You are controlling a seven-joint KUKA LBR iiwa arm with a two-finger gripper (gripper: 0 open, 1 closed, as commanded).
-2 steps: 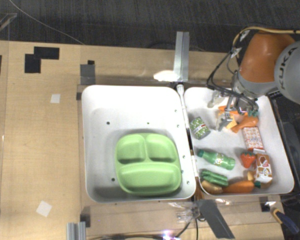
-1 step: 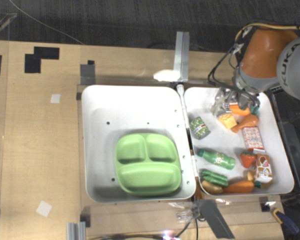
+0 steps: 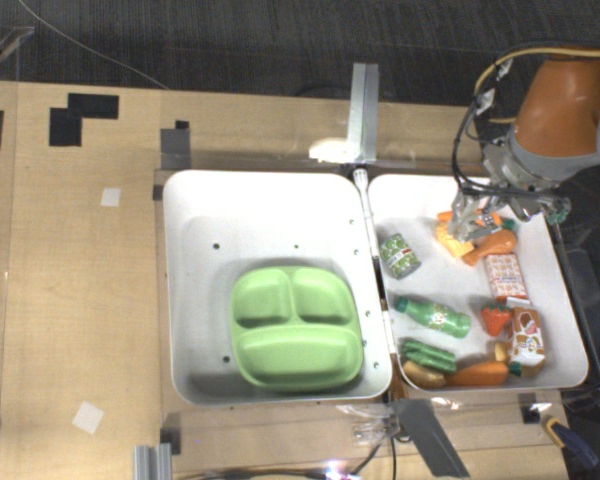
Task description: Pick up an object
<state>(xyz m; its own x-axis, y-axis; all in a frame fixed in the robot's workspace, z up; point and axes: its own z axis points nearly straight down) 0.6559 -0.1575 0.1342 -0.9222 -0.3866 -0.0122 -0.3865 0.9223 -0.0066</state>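
Camera view, reading from your left: the table [image 3: 70, 298] carries the left bin [image 3: 195, 368], where a green divided tray [image 3: 296, 326] lies face down or flat near the middle. Cross the divider to the right bin [image 3: 570, 353]. You find a small green can [image 3: 399, 255] close to the divider, then a green bottle [image 3: 435, 316] whose long axis runs left to right, cap toward the left. Along the near edge lie a green vegetable [image 3: 427, 354] and a carrot [image 3: 477, 374]; a pink packet [image 3: 504, 275] and a small carton [image 3: 527, 338] sit further right.

At the far right corner the pincer [image 3: 473, 218] hangs low over an orange object [image 3: 477, 243], which lies tilted, long axis running from upper left to lower right. You cannot tell whether the pincer is spread or closed, nor whether it touches the piece.

Judging by this, you are at the descent-and-grasp step. Next calls for closing across the short width, then lifting straight up.
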